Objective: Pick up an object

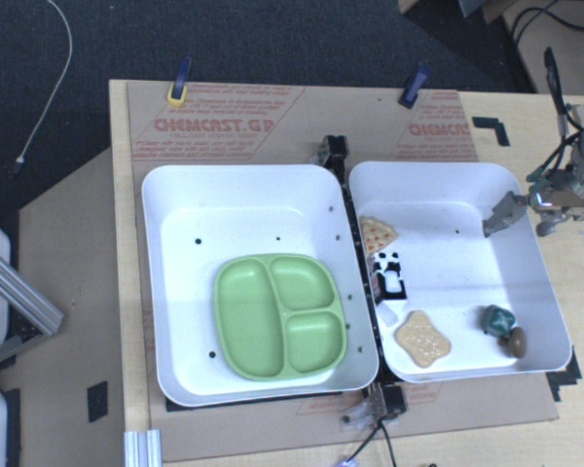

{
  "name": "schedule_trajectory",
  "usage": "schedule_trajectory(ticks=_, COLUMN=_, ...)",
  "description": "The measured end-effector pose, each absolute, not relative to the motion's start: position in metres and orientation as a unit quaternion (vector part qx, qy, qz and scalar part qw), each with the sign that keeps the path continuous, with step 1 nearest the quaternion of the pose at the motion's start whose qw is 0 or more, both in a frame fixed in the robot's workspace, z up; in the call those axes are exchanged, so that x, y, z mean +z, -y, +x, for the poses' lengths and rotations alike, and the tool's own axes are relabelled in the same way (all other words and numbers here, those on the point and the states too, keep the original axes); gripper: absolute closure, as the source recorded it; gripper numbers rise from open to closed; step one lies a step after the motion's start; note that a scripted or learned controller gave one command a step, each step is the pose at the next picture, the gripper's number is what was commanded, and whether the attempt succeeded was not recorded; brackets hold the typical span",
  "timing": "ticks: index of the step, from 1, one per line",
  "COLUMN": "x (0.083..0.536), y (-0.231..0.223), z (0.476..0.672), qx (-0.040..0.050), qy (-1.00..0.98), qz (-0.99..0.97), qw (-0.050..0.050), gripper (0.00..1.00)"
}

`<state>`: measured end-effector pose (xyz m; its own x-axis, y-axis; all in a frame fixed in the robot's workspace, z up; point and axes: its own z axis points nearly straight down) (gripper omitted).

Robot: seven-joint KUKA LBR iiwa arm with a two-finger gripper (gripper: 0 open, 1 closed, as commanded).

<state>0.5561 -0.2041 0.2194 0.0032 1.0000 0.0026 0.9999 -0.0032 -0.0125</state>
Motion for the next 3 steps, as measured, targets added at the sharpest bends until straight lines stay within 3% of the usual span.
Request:
schedule_trajectory(ticks=1, x=0.226, y=0.204, z=0.559, qx=0.0001, qy=0.707, qz=-0.707, qw=0.0, gripper=0.0)
schedule_trajectory(ticks=3, x=0.137, y=0.202, z=0.545, qx=0.0011, qy=0.707, qz=-0.707, qw=0.003, gripper=0.0)
